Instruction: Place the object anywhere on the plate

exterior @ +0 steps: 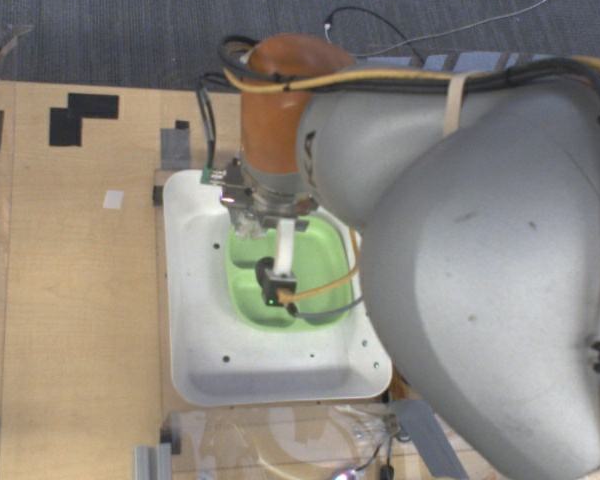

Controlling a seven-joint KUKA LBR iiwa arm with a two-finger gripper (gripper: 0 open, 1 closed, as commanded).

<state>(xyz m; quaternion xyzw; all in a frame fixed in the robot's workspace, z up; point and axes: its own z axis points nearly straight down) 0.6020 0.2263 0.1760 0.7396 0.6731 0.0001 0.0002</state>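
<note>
You see the green plate (pixel 325 256) lying in the white bin (pixel 194 268), toward the bin's right side, with the gripper (pixel 250 228) hanging over the plate's end nearest the bin's far wall. You cannot tell how wide the gripper is open or whether it has hold of anything.

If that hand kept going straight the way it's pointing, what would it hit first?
Most likely the green plate lying in the white bin. The hand points down right over the plate. The picture, taken from above, doesn't show how high over the plate it is.
</note>
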